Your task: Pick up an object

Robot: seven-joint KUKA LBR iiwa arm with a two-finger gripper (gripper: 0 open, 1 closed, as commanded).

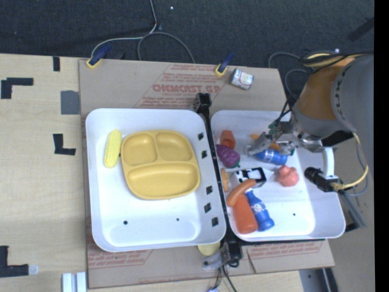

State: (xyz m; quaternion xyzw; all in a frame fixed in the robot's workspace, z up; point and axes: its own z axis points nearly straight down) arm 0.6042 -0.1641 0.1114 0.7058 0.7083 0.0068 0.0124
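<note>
Camera view, from the left: a corn cob (112,148) and yellow divided plate (161,164) lie in the left bin (97,224), well apart from the work. In the cluttered right bin (322,224), the gripper (271,140) sits low just above a blue object (271,157), seemingly its target; whether it is clenched or released I cannot tell.

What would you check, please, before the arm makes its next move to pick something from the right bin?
1. Gripper is over the right bin: ok.
2. A target lies close: the blue bottle sits just beside it: ok.
3. Object between the fingers: cannot tell.
4. Neighbours clear of the target: pink ball lies apart: ok.
5. Left bin contents undisturbed, corn beside yellow plate: ok.
</note>
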